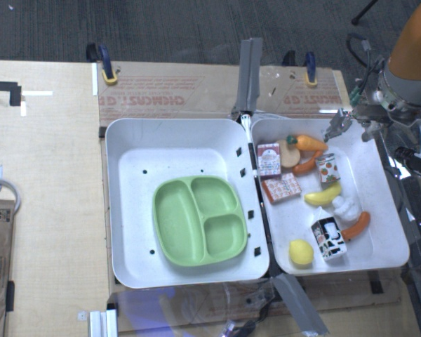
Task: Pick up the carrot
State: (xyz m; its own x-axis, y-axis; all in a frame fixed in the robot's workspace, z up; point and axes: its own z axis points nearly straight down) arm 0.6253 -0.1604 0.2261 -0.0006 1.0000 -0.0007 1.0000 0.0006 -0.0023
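Just now the carrot (310, 143) lies at the far end of the right bin (379, 188), its long axis roughly crosswise, leafy end leftward; the gripper (340, 123) hovers just beside its pointed end, to the right, grasping nothing; finger spread unclear.

Floor (161, 12): dark grey carpet beyond the far edge of the worktop.
Worktop (42, 167): pale wood, evenly lit.
Cardboard sheet (175, 90): brown, printed, held at the far edge by two blue-handled clamps (105, 65).
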